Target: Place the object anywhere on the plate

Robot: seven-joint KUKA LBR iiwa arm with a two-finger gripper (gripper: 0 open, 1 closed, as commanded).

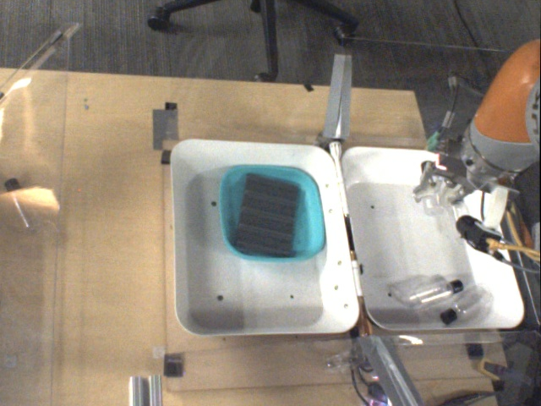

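A teal plate (229,200) lies in the left bin (196,252). A dark grey ridged block (269,216) rests flat on it, near its middle. My gripper (434,184) hangs over the far right part of the right bin (380,227), well away from the plate and the block. I see nothing held in it.
Two clear plastic bottles with black caps (423,291) (461,308) lie at the near right corner of the right bin. A metal post (338,100) stands behind the rim between the bins. The wooden bench (93,252) stretches out to the left.
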